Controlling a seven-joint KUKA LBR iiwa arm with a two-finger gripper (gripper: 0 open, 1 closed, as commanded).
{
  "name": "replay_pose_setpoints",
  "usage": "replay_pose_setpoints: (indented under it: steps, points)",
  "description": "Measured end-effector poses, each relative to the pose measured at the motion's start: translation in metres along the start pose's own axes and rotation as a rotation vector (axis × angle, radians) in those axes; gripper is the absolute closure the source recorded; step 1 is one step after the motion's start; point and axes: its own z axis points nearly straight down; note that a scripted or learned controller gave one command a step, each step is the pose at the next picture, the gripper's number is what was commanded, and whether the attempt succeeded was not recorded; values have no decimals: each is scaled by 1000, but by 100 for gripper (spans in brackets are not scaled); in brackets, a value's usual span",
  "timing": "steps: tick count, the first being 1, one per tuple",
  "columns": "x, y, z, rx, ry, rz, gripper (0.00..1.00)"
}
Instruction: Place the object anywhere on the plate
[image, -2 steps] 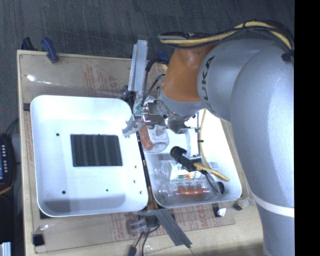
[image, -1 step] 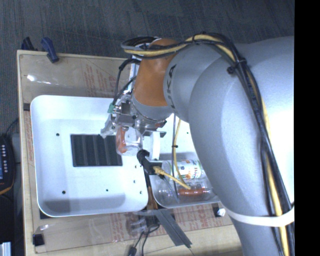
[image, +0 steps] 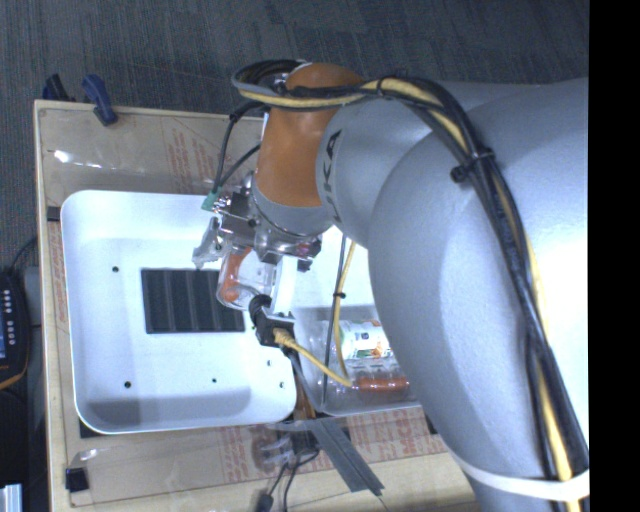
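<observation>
An orange rounded object is seen at the gripper (its state cannot be told) above the left shallow white bin; a weak hold could cause a drop.

Our big grey arm is reaching in from the right and taking up most of the picture, with yellow and black cables running along its top. It is bending at the orange band, so our wrist is pointing down toward the left side. Our gripper is hanging just below the wrist, and we are not able to tell how it is set.
</observation>
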Motion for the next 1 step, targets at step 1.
replay_pose_setpoints:
  steps: [1]
  points:
    - [-28,43,30,1,-1,14,100]
